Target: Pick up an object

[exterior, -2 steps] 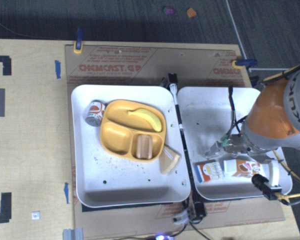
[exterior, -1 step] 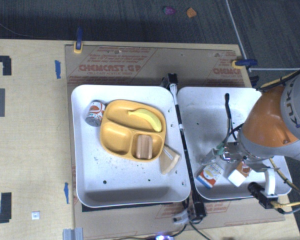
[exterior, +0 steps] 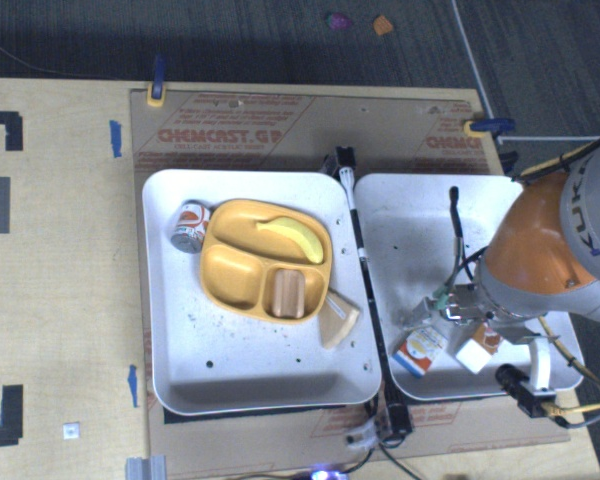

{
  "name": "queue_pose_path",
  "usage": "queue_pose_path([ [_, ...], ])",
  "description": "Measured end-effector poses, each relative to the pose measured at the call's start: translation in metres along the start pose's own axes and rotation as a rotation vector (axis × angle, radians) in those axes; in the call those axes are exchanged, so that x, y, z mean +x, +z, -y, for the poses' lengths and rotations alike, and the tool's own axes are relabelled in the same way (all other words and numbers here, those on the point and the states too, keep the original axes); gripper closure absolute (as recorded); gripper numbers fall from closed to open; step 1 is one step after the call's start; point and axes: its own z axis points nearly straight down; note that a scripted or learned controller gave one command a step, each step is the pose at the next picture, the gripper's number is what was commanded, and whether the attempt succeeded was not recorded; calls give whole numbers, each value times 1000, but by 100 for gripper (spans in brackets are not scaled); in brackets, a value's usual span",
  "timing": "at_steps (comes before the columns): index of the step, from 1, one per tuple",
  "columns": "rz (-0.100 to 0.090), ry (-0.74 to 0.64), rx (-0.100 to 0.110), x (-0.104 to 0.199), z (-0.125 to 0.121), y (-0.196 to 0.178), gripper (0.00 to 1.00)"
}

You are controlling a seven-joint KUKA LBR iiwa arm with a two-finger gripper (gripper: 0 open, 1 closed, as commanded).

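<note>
Small carton (exterior: 420, 352) lies flat, long axis diagonal.

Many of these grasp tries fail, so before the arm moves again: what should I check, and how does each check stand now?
1. Gripper is over the right bin: ok.
2. Finger opening: cannot tell, the wrist blocks it.
3. Something between the fingers: cannot tell.
4. Small carton lies beside the gripper, within the right bin: ok.
5. Yellow divided tray, banana and can sit in the left bin, away from the arm: ok.
</note>
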Motion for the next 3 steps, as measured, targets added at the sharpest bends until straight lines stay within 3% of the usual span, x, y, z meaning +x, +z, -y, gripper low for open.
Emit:
queue_pose_path([
  [2, -1, -1, 0, 0, 0, 0, 0],
  [3, 9, 4, -8, -4, -2, -11, 100],
])
